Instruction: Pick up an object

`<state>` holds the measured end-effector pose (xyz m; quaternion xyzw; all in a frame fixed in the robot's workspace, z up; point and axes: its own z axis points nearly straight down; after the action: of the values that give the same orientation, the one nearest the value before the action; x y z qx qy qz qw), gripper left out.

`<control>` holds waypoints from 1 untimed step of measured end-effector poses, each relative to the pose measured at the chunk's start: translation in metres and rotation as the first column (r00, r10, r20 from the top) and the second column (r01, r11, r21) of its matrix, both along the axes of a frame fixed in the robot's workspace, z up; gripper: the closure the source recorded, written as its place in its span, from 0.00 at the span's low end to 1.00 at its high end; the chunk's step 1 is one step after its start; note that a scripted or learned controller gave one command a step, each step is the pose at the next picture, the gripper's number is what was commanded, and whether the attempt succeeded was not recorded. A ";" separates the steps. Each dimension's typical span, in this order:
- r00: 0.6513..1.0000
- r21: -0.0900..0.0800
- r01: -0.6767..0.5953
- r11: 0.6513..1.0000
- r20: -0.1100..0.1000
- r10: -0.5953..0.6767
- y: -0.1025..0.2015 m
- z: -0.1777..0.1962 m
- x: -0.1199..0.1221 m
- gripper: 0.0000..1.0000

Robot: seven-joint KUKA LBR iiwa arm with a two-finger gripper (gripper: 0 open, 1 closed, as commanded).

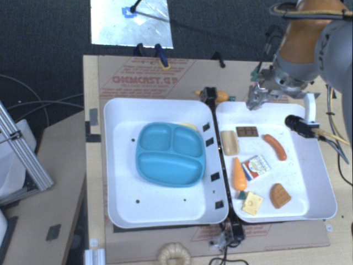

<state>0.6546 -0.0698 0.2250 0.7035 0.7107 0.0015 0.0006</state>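
While jaws state unclear, gripper (257, 100) hovers over right bin (320, 173); board (144, 77) reads "CHEMCAST".

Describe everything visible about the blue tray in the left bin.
The blue tray is a light blue plate with rounded corners that looks like plastic, divided into three compartments: two smaller ones along the far side and one long one nearer the camera. It lies flat, right side up, roughly centred on the floor of the left bin. Something pale yellow peeks out at its far right edge.
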 end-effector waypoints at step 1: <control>1.000 0.001 0.000 1.000 0.000 0.000 0.051 0.010 0.007 1.00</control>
<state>0.6619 -0.0189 0.2347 0.7036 0.7106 0.0018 0.0003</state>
